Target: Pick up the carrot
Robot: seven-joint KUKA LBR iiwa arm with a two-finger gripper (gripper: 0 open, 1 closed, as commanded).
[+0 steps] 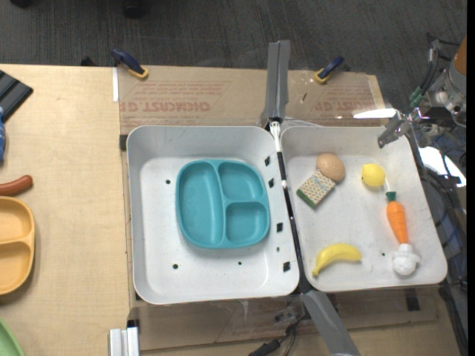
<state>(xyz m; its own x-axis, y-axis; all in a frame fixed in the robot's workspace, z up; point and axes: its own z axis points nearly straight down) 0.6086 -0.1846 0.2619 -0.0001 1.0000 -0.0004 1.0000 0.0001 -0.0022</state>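
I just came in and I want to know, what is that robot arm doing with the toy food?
The robot is meant to pick up the small orange carrot with a green top, but it has not touched it yet. Its metal hand hovers over the far right corner of the right white bin. The carrot lies near that bin's right side, beside a yellow lemon, a yellow banana and a brown egg. A teal divided plate sits in the left white bin.

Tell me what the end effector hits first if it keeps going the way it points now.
Probably the right bin's far rim; the end effector points left over that corner. Depth is unclear, so it may pass above.
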